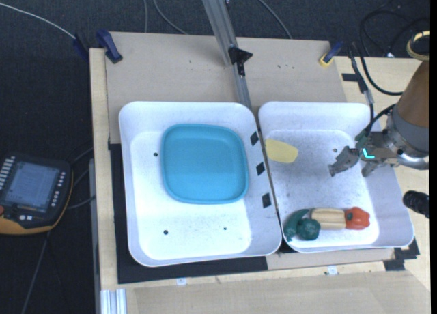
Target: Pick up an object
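Note:
My gripper (355,162) hangs over the right side of the right bin (307,118), its fingers spread open with nothing between them. Below it, along the bin's front wall, lie a dark green round object (302,227), a tan wooden cylinder (328,218) and a red piece (357,218), end to end. A pale yellow flat piece (280,151) rests at the bin's left side, well left of the gripper. In the left bin (143,169) sits a blue square plate (204,163).
A grey metal post (220,19) slants down to the seam between the bins. Blue clamps (108,45) hold the board's corners. A handheld pendant (31,193) lies on the floor at left. Cables run across the dark carpet.

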Robot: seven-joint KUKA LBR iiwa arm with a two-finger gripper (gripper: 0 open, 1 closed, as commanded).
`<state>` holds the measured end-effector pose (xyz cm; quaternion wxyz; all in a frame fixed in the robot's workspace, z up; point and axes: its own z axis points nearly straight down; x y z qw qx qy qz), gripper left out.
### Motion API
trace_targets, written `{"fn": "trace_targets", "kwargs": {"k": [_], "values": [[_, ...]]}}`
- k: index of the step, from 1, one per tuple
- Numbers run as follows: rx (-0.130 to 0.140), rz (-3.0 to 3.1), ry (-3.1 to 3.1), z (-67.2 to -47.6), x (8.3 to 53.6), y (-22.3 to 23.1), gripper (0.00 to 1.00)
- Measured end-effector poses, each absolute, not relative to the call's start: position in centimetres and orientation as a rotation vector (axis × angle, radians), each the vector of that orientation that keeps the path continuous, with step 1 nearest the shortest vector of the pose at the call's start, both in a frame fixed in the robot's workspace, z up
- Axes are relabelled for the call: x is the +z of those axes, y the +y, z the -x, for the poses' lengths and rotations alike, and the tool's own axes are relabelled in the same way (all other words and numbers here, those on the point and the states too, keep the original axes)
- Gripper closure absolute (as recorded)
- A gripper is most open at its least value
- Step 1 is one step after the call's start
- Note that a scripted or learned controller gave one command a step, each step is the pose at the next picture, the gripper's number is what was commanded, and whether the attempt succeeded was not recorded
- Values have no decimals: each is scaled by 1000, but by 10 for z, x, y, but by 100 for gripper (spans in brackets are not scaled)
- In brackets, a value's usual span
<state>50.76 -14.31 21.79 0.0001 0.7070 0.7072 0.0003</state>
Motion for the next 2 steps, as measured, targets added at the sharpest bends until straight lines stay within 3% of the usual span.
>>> {"fn": "trace_targets", "kwargs": {"k": [1, 2], "values": [[1, -2221, 2222, -508, 218, -143, 0], [-3, -2223, 2224, -513, 174, -143, 0]]}}
